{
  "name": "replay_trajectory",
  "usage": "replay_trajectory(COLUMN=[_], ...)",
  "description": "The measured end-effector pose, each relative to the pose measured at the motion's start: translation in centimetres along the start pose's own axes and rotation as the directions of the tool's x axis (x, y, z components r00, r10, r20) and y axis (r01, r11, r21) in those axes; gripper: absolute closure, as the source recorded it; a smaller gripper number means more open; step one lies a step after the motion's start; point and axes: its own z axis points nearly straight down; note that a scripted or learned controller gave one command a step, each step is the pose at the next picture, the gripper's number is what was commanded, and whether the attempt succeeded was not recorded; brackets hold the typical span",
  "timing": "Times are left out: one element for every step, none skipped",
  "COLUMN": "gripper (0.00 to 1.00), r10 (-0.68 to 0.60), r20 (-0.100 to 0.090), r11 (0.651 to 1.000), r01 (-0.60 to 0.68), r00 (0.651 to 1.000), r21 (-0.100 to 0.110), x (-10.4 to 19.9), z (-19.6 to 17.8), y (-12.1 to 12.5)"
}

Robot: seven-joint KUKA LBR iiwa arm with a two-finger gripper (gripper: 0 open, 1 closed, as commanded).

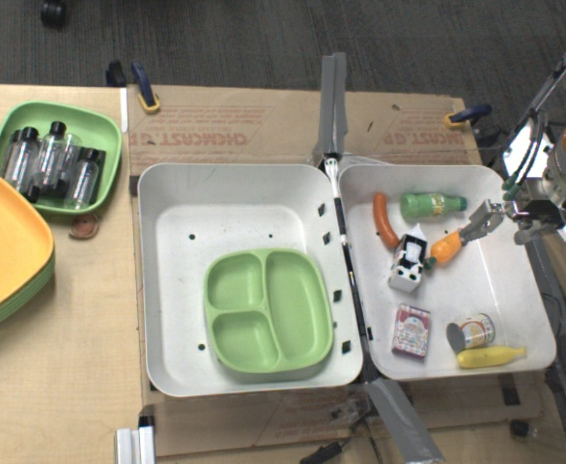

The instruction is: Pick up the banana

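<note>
Banana (491,357) lies at front right corner of right bin (534,288), just beside can (470,333). Tool (478,224) over same bin near carrot (446,248), well apart from banana; finger state: cannot tell.

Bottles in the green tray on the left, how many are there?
4. The bottles stand side by side in the green tray: far left, next, then, and rightmost. More may be hidden behind them.
</note>
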Motion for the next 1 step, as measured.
replay_trajectory(gripper=[0.0], r10=[0.036], r20=[0.0], r11=[0.999], r01=[-0.036], r00=[0.999], r21=[-0.001], x=[-2.26], z=[11.72], y=[2.34])
